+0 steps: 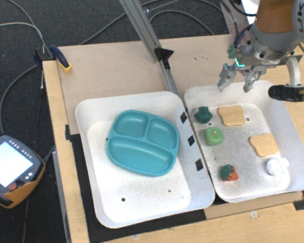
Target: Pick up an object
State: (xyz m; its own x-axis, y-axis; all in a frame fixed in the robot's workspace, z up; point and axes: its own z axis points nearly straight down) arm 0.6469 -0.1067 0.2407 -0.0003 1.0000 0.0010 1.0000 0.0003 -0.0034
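Your claw (236,81) is hanging spread wide and holding nothing above the right bin's (292,129) far rim, lining up nearest the toast piece (231,115).

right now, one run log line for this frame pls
phase: approach | gripper: open, holding nothing, above right bin far edge | nearest: toast slice | left bin: teal plate

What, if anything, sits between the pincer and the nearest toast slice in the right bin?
Nothing visible. The pincer hangs above the right bin's far rim, fingers spread and holding nothing. Bare bin floor lies between it and the toast slice; the dark green toy sits off to the side.
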